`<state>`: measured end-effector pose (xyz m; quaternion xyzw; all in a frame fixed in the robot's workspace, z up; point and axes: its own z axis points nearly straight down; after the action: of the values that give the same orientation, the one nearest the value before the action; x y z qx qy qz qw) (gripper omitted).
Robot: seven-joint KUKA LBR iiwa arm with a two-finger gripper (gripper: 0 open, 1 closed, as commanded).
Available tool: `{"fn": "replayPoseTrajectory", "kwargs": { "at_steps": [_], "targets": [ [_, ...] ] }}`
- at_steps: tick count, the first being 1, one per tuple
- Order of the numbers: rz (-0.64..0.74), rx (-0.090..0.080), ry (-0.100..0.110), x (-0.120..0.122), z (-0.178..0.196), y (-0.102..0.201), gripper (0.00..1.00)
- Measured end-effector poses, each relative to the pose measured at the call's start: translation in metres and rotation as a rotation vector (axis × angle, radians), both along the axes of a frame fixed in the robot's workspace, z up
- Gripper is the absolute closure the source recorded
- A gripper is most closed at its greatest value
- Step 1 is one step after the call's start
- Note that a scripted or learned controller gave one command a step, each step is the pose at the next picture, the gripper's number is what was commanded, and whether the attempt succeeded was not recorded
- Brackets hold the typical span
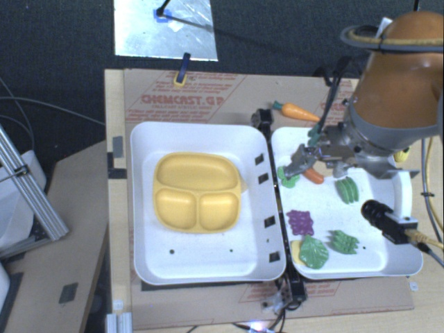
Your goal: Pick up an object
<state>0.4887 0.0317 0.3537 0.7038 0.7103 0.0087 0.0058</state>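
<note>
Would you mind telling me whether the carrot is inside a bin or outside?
Outside: the carrot lies on the cardboard beyond the right bin's far rim.

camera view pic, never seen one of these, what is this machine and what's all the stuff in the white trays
This is one camera fixed above a bench, looking down at a slant. The big grey and orange shape is a robot arm reaching in from the right; its gripper, a two-finger claw, hangs low over the right bin. The left bin holds a yellow divided plate. The right bin holds toy food: purple grapes, green leafy pieces, a small orange piece. A toy carrot lies outside the bins. I cannot tell whether anything is held.
</note>
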Motion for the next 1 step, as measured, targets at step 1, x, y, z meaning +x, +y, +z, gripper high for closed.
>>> {"fn": "replayPoseTrajectory", "kwargs": {
  "at_steps": [1],
  "targets": [
    [0.003,-0.003,0.026,-0.0034,-0.0938,0.0881,0.00]
  ]
}}
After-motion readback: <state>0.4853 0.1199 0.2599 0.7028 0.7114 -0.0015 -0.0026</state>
